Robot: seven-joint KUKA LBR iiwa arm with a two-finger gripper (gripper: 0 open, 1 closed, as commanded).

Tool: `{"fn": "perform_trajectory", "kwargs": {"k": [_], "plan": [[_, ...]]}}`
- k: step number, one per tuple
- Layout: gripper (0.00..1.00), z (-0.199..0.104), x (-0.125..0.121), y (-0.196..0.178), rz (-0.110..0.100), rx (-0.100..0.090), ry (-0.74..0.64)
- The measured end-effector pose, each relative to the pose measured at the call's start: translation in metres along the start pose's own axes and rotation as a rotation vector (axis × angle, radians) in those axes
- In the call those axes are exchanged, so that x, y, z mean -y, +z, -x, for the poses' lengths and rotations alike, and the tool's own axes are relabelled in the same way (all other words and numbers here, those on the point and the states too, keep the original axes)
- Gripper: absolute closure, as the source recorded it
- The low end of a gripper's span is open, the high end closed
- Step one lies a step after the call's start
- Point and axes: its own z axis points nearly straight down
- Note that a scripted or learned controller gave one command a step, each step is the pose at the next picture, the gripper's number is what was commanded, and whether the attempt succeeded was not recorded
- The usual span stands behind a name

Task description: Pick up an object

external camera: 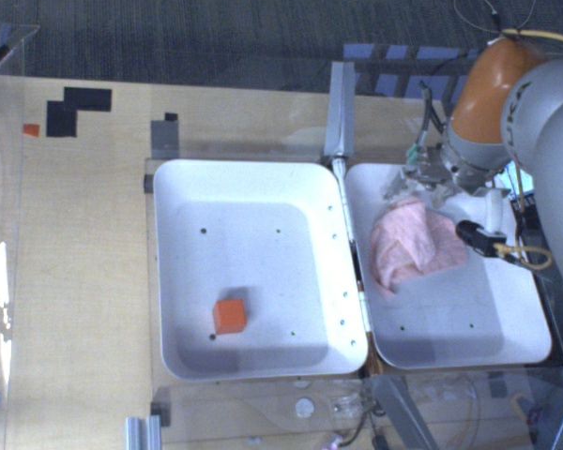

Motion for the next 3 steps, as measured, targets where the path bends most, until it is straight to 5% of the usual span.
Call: {"fn": "perform_trajectory", "kwargs": {"k": [1, 2, 3], "plan": [[0.0, 0.039, 0.035, 0.029, 0.01, 0.002, -0.088], [0.0, 0.052, -0.009, 0.029, -0.002, -0.001, -0.304], [0.0, 0.056, 0.02, 0.029, 0.011, 0.003, -0.405]]}}
